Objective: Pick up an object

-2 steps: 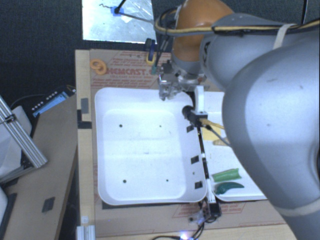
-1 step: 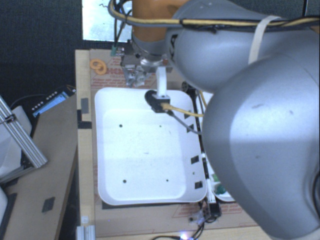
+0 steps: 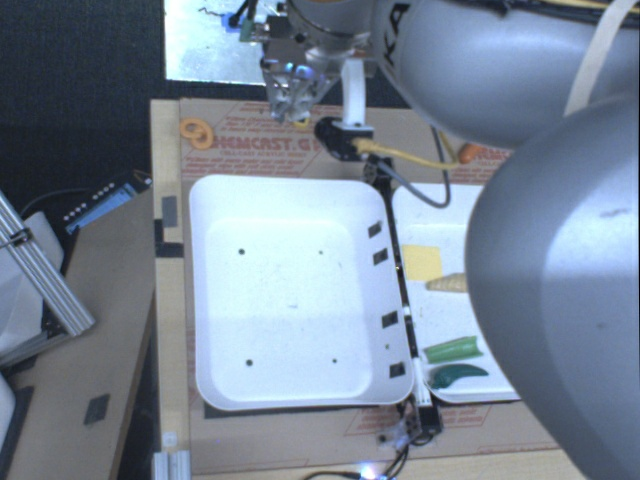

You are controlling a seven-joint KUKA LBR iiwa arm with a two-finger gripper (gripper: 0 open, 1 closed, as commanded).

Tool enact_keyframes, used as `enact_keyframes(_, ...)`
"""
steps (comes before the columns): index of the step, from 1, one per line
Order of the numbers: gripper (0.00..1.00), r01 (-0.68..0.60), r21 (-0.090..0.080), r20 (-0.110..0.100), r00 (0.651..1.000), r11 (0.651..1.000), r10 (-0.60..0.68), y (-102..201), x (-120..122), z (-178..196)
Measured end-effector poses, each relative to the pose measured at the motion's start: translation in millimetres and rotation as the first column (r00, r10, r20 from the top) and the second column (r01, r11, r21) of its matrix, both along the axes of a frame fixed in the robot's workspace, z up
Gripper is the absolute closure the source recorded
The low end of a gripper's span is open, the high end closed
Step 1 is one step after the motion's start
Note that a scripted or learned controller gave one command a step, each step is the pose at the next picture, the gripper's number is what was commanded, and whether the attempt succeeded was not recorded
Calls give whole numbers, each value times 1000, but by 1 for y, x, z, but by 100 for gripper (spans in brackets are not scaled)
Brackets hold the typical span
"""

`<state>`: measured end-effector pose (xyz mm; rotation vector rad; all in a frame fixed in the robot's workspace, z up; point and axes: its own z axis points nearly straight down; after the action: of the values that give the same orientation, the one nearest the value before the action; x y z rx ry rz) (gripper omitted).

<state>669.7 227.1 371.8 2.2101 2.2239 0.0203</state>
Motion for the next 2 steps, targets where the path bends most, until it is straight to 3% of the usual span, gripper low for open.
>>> enact_keyframes(1, 100, -2, 2, 1, 1000, 1000, 2, 8, -39, 111)
enact_keyframes(2, 100, -1, -1, -8, 1000, 1000, 1, 7, -76, 148)
